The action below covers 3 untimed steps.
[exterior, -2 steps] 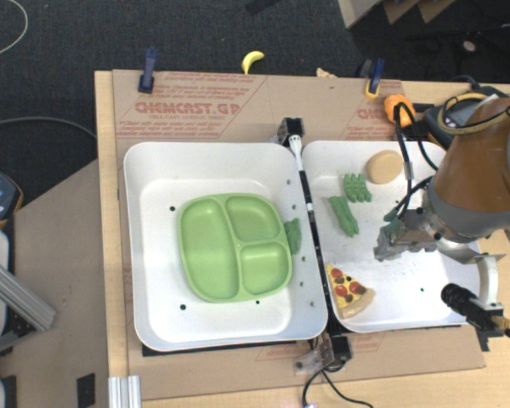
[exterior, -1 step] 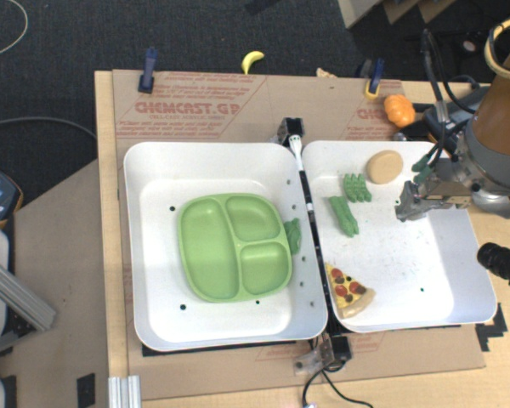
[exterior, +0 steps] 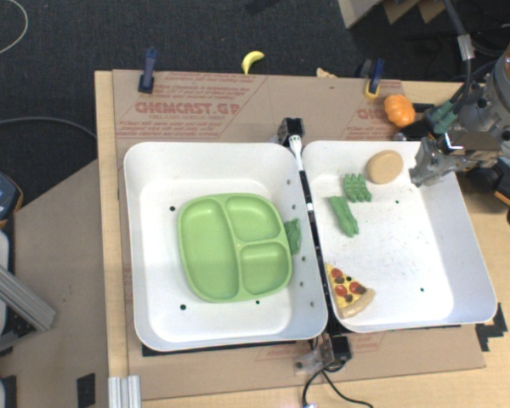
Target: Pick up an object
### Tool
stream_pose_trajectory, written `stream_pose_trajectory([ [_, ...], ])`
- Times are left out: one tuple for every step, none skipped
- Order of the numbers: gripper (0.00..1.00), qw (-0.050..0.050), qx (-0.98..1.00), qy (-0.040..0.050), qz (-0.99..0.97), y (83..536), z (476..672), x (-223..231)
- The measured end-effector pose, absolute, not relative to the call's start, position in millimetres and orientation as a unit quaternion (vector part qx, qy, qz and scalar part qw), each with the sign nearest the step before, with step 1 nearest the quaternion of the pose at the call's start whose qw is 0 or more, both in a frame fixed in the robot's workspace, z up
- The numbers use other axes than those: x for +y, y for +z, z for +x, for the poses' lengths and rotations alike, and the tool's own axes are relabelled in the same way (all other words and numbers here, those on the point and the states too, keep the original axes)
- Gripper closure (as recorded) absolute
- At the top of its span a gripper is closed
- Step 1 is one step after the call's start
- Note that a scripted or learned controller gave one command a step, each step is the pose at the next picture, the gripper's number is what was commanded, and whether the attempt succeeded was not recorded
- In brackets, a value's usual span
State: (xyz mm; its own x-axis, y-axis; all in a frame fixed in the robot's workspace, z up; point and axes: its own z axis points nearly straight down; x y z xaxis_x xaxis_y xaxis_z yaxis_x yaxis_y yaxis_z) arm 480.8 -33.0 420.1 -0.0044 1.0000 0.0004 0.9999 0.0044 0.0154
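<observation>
claw (exterior: 427, 170) at far right rim of right bin (exterior: 459, 253), can't tell if open or holding anything. tan bun (exterior: 384, 167) just beside it in the bin: probably light, rigid, smooth; grip across its width.

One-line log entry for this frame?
phase: approach | gripper: at right bin far rim, beside tan round piece | holding: nothing seen | left bin: green plate
</observation>
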Motion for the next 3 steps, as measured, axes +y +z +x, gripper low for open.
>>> stream_pose_trajectory([
  [1.00,-0.006,0.708,-0.0054,0.706,268,477.2,14],
  [1.00,-0.003,0.705,-0.0040,0.709,179,506.5,-27],
  [1.00,0.004,0.708,0.0050,0.706,305,479.9,-7],
])
